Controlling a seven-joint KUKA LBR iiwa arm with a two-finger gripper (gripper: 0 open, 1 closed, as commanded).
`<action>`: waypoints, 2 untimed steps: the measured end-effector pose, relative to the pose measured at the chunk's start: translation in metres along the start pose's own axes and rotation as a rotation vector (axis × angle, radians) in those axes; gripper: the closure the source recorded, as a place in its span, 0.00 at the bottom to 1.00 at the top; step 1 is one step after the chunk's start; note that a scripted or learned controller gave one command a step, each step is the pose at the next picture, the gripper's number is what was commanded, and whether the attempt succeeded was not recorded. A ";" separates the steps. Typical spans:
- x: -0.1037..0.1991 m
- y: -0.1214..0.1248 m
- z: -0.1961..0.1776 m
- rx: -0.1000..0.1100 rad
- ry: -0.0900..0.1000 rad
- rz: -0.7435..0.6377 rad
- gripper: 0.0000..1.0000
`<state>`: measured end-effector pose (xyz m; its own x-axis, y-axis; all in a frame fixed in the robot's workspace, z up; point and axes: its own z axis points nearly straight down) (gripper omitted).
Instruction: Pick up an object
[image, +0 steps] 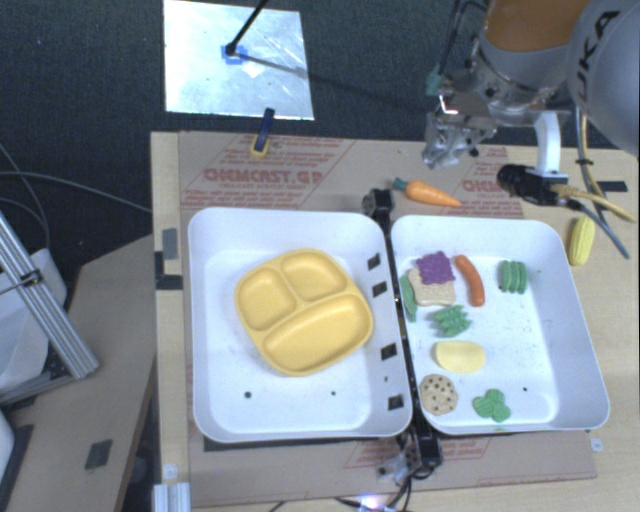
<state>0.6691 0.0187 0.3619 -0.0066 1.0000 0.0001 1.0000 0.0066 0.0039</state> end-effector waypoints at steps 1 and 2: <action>0.079 -0.002 0.072 0.008 0.003 -0.004 1.00; 0.177 -0.002 0.126 0.007 0.004 -0.006 1.00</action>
<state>0.6665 0.1952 0.2360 -0.0130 0.9999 0.0041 0.9999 0.0130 -0.0031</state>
